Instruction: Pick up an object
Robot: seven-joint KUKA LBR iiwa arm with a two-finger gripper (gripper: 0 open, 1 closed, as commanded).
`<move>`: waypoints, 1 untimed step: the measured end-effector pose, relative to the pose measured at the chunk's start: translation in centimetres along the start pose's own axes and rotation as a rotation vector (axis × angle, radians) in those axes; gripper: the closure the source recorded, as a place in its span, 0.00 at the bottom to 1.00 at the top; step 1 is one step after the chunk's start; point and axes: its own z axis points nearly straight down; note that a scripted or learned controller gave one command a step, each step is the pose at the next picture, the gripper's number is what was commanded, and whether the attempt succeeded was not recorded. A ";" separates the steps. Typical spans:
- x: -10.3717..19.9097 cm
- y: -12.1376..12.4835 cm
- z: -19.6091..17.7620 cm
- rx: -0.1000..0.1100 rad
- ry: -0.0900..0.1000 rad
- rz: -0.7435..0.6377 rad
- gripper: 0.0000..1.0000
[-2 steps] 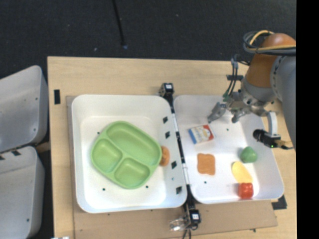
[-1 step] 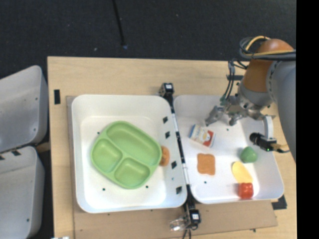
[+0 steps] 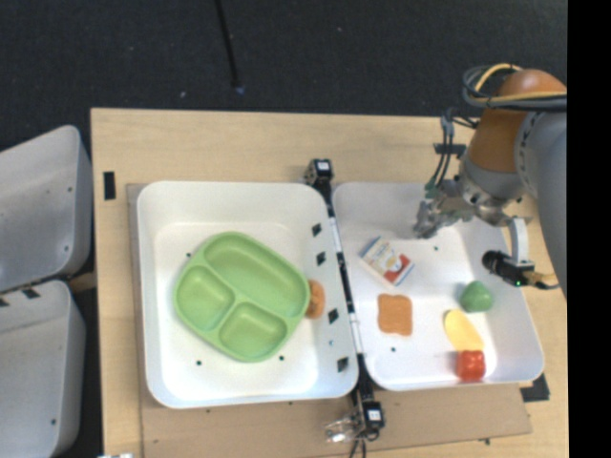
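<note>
Camera view: jaws (image 3: pixel 431 219), state untellable, hang near right bin's (image 3: pixel 535 351) far edge, apart from carton (image 3: pixel 387 260).

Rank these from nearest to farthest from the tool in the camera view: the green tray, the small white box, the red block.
Measured from the tool:
1. Small white box, right bin, just lower-left of it.
2. Red block, right bin's near edge.
3. Green tray, left bin.
</note>
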 end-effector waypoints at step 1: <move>0.2 -0.2 -6.4 -0.004 0.003 0.002 1.00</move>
